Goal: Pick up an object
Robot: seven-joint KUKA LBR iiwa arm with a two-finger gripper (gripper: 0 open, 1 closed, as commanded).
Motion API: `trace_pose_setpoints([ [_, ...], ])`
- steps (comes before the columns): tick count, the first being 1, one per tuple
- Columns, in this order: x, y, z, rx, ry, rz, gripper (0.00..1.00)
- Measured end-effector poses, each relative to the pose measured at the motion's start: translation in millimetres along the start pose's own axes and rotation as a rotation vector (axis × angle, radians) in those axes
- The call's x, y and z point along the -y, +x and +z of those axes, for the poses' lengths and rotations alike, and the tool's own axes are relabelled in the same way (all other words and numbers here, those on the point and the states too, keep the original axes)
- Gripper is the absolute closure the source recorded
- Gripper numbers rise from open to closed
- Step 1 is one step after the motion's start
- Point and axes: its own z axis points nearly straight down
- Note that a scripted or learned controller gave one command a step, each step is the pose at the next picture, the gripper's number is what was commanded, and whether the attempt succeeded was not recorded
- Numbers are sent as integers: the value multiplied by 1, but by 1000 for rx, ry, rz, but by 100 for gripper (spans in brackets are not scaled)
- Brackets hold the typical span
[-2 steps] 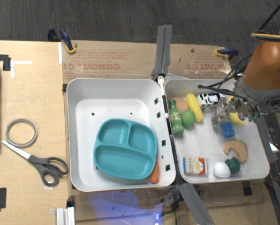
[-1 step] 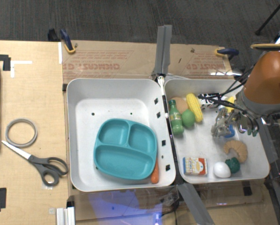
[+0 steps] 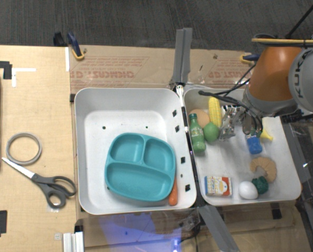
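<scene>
Right bin [image 3: 288, 156], white and shallow, strewn with small toys. Yellow corn [image 3: 214, 111] upright near back wall; tan ball [image 3: 200, 117] just left of it. Green bottle [image 3: 197, 135] lying lengthwise by left wall, cap toward back, green lime [image 3: 211, 133] touching its right side. Blue block [image 3: 255, 145] mid-bin, yellow piece [image 3: 266, 136] just beside. Tan croissant [image 3: 265, 167] toward front right, dark green piece [image 3: 260, 184] below it, white egg [image 3: 247, 190] near front wall, small carton [image 3: 218, 186] flat to egg's left.
</scene>
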Motion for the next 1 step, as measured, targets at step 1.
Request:
trace_pose_setpoints([
  [1,103,24,0,-2,1,-125,0],
])
